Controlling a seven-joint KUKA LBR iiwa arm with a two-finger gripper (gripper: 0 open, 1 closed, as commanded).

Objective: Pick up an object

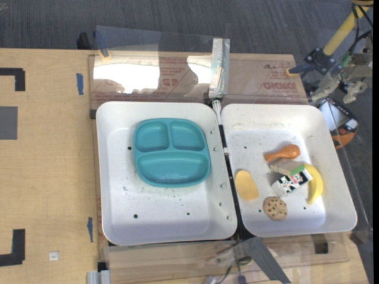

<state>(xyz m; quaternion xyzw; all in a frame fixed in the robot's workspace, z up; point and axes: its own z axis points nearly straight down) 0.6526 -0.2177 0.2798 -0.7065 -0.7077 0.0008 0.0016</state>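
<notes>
Camera view, near to far; right bin (340, 218) holds all the loose items, left bin (112, 218) just has a teal plate (172, 151).

Nearest candidate: cookie (275, 207); round, tan, dark specks, lying flat, apart from the rest; thin profile, so my guess is a pinch could skate over it.

Next: yellow oval (247, 184), left of the cluster and close to the bin's left wall; flat and smooth; risk is a wall strike on descent.

Then banana (315, 183), curved, on the right side of the cluster, touching or just beside a black-and-white box (290, 182); a striped piece (286, 167) sits against the box on the far side; an orange drumstick (282, 154) lies just beyond that.

Failure modes as I judge them: the cluster is tight, so a closing grip may catch two items, or shove one and lose both; the banana's curve may roll it out of a pinch; the drumstick is rounded and tapered, likely to squirt out if grabbed at the thin end.

Best target looks like the cookie or the drumstick's bulb; both have free space on at least one side.

Gripper (335, 85) sits far right, beyond the bin's far corner, well apart from every item and holding nothing visible; open or closed, can't tell, too cluttered with cables there.
</notes>
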